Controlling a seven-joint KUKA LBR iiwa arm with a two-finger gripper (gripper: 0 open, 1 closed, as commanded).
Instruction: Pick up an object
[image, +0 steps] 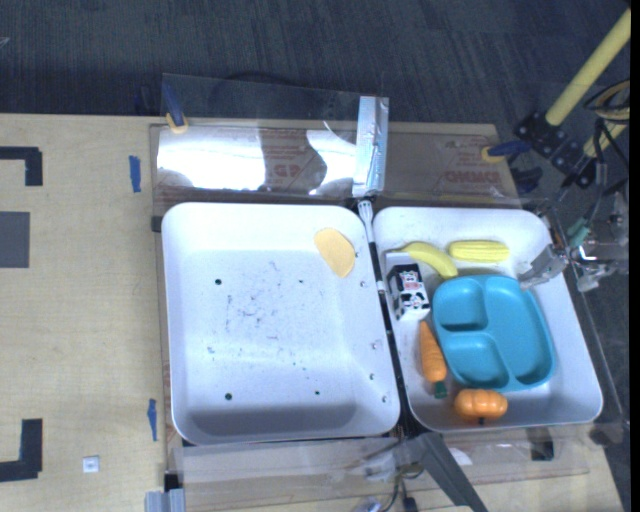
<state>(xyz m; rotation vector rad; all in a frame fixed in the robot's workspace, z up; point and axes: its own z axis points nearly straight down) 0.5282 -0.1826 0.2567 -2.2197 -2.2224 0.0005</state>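
Nearest item: orange rounded toy (481, 403), at 6 o'clock in the right bin (575, 372), by its near rim.
Gripper (548, 262): at 3 o'clock of the view, over the right bin's rim at about 2 o'clock; nothing seen held.
Gripper opening: cannot tell, the metal parts blur together.
Corn cob (478, 251): at 9 o'clock from the gripper, near it, lying flat by the far wall.
Banana (425, 257): just beside the corn at its 9 o'clock, curved.
Blue divided tray (492, 332): middle of the right bin, at 7 o'clock from the gripper.
Small black-and-white box (407, 290): at 9 o'clock in the bin, beside the tray.
Carrot (432, 355): along the tray's left edge, at 7 o'clock in the bin.
Yellow flat piece (335, 250): in the left bin (200, 330), at 1 o'clock.
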